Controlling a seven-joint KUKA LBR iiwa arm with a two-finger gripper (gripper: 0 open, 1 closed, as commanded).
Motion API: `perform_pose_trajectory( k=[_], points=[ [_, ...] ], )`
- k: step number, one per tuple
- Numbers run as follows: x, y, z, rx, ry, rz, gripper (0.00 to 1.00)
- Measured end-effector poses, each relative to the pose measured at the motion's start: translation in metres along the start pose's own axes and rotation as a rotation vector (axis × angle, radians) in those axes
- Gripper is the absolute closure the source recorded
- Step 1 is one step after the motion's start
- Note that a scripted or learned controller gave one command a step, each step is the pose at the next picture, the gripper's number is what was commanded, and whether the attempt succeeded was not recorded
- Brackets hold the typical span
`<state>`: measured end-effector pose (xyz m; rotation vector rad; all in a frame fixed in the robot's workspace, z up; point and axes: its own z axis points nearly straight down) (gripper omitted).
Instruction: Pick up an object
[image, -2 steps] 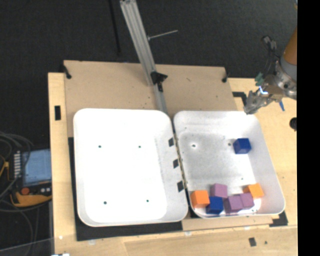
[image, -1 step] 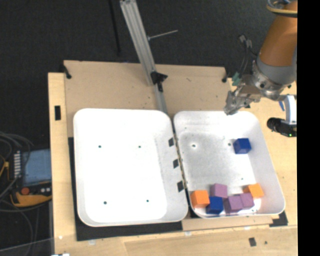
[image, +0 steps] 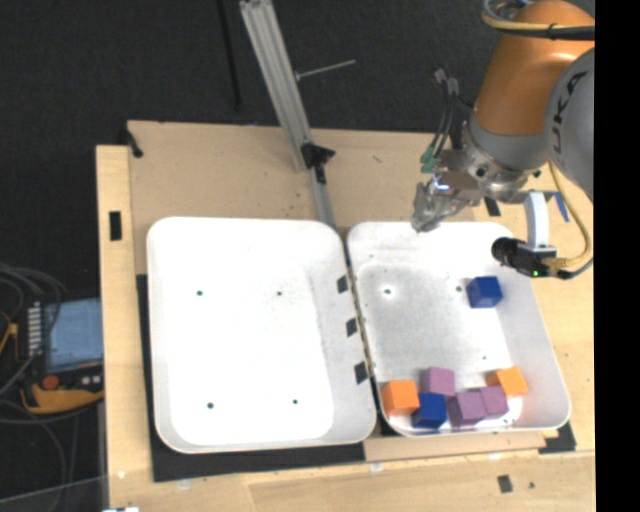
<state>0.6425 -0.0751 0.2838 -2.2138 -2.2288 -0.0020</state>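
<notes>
1. Camera view, progress: you have nothing picked up yet. The grey two-finger gripper (image: 432, 215) hangs over the far rim of the right-hand shallow white bin (image: 535, 300), and nothing sits between its fingers. Whether the fingers are apart or together, you cannot tell at this size.

2. Camera view, what is left: every candidate lies in that right bin. The lone blue cube (image: 485, 291) sits toward the bin's right side, well apart from the rest. Along the near rim a cluster is packed together: an orange cube (image: 401, 395), a small blue cube (image: 431, 410), purple blocks (image: 465, 400) and a second orange cube (image: 512, 380).

3. Camera view, room: the lone blue cube has open floor on all sides, so it looks the easier descent. The cluster crowds the near wall and touches itself, leaving little space for fingers. The left white bin (image: 250, 330) lies beside it on the wooden tabletop (image: 220, 170).
</notes>
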Motion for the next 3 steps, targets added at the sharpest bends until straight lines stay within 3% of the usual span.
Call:
perform_pose_trajectory(
  k=[3],
  points=[
    [0.16, -0.006, 0.049, 0.003, -0.001, 0.0, 1.0]
  ],
)
